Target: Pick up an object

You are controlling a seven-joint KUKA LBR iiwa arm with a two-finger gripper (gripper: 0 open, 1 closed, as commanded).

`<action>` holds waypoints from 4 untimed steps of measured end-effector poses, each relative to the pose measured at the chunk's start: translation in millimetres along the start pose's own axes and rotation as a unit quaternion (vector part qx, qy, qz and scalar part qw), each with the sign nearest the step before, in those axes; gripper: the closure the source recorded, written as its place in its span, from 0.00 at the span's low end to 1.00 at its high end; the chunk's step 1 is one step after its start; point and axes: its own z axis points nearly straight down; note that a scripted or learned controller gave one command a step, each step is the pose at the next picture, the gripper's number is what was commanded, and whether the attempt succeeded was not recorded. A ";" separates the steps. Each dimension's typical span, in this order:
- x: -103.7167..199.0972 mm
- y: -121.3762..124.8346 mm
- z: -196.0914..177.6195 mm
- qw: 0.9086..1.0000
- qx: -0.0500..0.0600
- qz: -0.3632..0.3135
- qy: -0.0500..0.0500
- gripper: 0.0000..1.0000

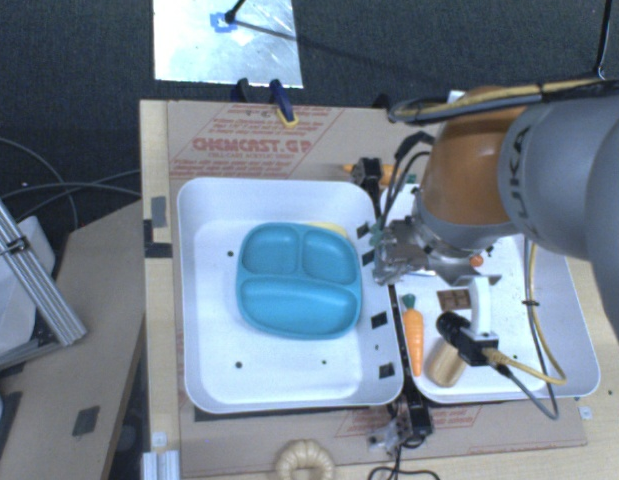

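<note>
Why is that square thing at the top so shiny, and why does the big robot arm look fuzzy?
In the camera view, the silvery sheet bounces light back as glare; the arm is closest to the camera, so its edges look soft, while the blue plate looks sharper.

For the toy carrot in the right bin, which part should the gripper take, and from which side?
Probably the carrot at mid-body, from straight above, closing across its width. It lies flat and lengthwise beside the right bin's left wall, green top farther from the camera, tapering towards the near end. The wall on one side and a tan block near its tip leave little room.
</note>
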 end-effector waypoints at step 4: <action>23.9 -8.1 -2.8 1.000 0.000 0.002 -0.001 1.00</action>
